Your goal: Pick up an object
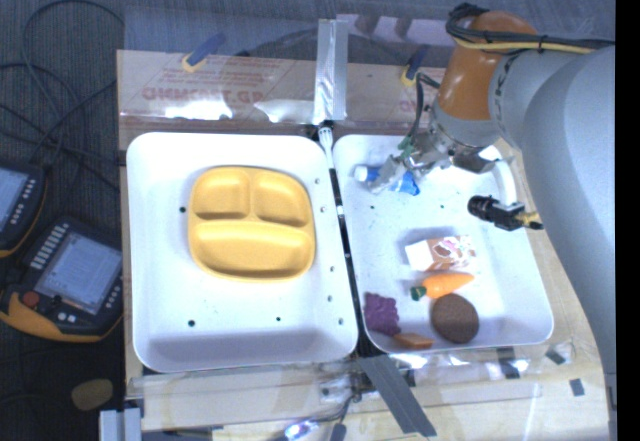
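So the arm (478, 69) comes in from the right and the gripper (408, 161) is down in the far left corner of the right bin (505, 264). It's right up against a small blue-and-white item (384, 176) lying there by the bin's left wall. Honestly can't tell from this angle whether the gripper is open or closed, or whether it actually has the item; they overlap and it's all a bit small.

The rest of that bin's stuff is bunched toward the near side, well apart from the gripper: a white packet (440, 252) with pinkish print, an orange carrot (448, 283) just below it, a brown oval thing (455, 317) touching the carrot's near side, a purple lump (380, 310) to the left, and a little orange-brown piece (411, 340) at the near rim.

The left bin (160, 314) has a yellow divided tray (252, 221) sitting flat around the middle.
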